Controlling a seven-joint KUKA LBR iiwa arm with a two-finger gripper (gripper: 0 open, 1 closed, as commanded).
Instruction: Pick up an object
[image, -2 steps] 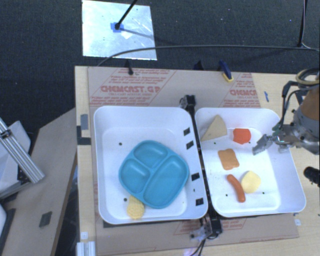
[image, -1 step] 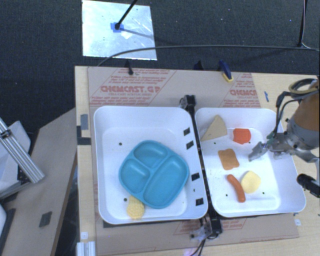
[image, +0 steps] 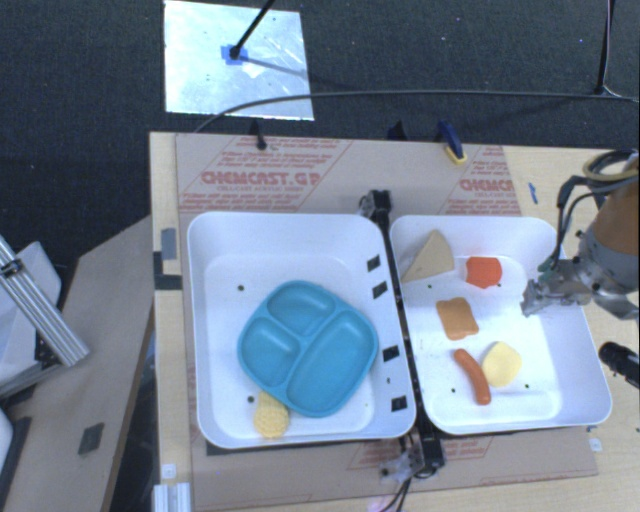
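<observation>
Two shallow white bins are seen side by side on the desk (image: 560, 170). In the left bin (image: 215, 260) a blue divided plate (image: 308, 347) lies tilted toward the near right corner, and a small yellow round piece (image: 270, 415) is tucked against the plate's near edge. In the right bin (image: 580, 395) five pieces are spread out: a tan wedge (image: 429, 257) at the far left corner, an orange-red block (image: 484, 271) just beside it, an orange flat piece (image: 457, 318) nearer the middle, a red sausage-shaped piece (image: 472, 375) and a yellow lump (image: 501, 364) touching or nearly touching it. The jaws (image: 537, 300) are placed low over the right bin's right side, apart from every piece; whether they are spread or pressed together cannot be told, and nothing is seen held.
</observation>
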